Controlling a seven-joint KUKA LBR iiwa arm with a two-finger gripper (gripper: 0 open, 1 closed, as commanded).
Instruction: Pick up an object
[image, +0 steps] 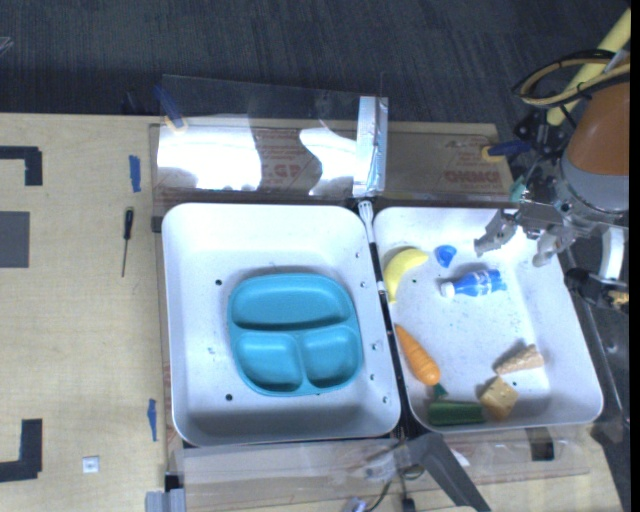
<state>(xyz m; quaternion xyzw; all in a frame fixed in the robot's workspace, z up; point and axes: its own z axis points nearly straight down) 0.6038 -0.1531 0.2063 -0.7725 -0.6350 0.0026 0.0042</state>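
My gripper (520, 240) hangs over the upper right part of the right bin (560, 330), open, with nothing between its fingers. Just below and left of it lies a small blue and white bottle (473, 285). A blue cap-like piece (445, 256) and a yellow lemon-like object (404, 266) lie near the bin's upper left. An orange carrot (418, 356) rests along the left wall. A dark green vegetable (455, 410), a tan block (499, 396) and a tan wedge (520, 360) lie near the bottom.
The left bin (190, 300) holds a blue divided tray (294, 332). A clear plastic panel (270, 150) stands behind the bins. Cables and the arm's orange band (600, 140) fill the upper right corner.
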